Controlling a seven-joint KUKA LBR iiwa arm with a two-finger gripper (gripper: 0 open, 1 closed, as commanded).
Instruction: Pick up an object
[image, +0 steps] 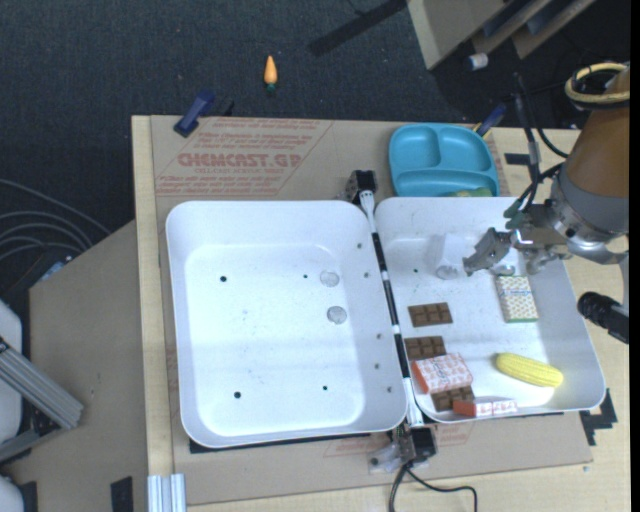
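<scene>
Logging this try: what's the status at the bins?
Gripper over right bin, nothing between fingers. Corn cob, chocolate pieces, red box lying untouched. Nothing blocking.

Both white bins (270, 230) look like smooth, slightly glossy plastic. Just below the jaws lies a yellow corn cob (528, 370), shiny plastic; behind them, a glossy blue tray (440, 155) on matt cardboard (240, 160).

Bright, even light; slightly soft, perhaps low-resolution.

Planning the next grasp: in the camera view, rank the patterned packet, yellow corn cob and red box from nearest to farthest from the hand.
1. Patterned flat packet, just below the hand.
2. Yellow corn cob, right bin's lower right.
3. Red box, lower left of that bin; nearly tied with the corn.
</scene>
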